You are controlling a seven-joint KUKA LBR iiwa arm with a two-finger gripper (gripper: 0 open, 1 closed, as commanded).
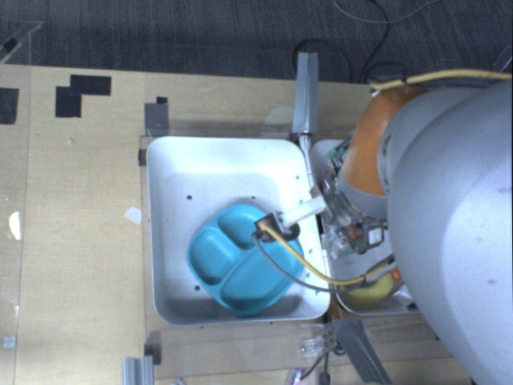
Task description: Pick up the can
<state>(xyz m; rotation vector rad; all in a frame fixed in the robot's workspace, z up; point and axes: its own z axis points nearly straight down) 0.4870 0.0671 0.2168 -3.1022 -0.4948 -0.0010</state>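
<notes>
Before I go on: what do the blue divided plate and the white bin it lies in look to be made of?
Blue divided plate: probably moulded plastic with a satin finish; even colour throughout, rounded ridges between compartments, soft highlights. Left bin: smooth white with a dull sheen and rounded corners; coated metal or plastic, the look leaves that open.

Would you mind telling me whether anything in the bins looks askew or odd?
Only the blue divided plate, which sits skewed to the walls of the left bin, toward its lower right corner in the view. Nothing looks spilled or damaged.
</notes>
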